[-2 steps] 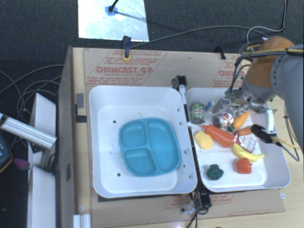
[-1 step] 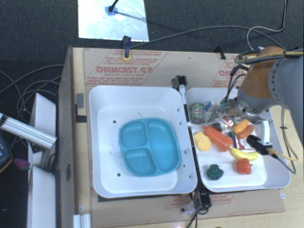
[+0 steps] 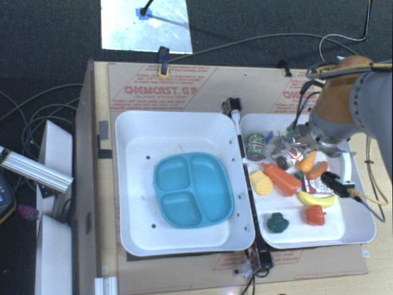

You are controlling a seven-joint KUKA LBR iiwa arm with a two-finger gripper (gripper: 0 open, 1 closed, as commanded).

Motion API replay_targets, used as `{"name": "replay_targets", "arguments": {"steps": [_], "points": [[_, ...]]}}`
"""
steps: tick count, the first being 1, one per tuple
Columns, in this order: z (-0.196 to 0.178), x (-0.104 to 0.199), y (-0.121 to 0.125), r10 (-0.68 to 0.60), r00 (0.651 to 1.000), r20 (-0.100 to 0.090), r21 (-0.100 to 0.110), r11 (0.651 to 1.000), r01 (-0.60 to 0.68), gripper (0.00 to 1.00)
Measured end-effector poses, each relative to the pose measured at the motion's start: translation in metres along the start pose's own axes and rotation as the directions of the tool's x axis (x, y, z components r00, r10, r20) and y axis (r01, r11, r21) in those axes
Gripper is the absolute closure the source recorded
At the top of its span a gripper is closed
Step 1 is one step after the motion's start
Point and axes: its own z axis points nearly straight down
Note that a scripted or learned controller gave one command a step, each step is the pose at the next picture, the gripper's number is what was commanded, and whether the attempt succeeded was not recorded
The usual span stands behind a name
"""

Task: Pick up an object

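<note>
One orange bottle just below the gripper.

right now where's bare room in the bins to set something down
Left bin: bare floor all round the blue tray, widest along its left and top. Right bin: bare strip along the bottom edge, right of the green toy. Crowded mid-bin, from can to banana, under the arm.

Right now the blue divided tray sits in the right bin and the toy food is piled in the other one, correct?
Not quite. The camera view shows the blue divided tray in the left bin. The toy food, such as the banana and the green piece, is in the right bin.
</note>
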Motion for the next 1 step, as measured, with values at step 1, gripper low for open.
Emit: {"name": "replay_targets", "arguments": {"steps": [1], "points": [[-0.0887, 0.0754, -0.0050, -0.002, 1.000, -0.002, 0.004, 1.000, 0.002, 1.00]]}}
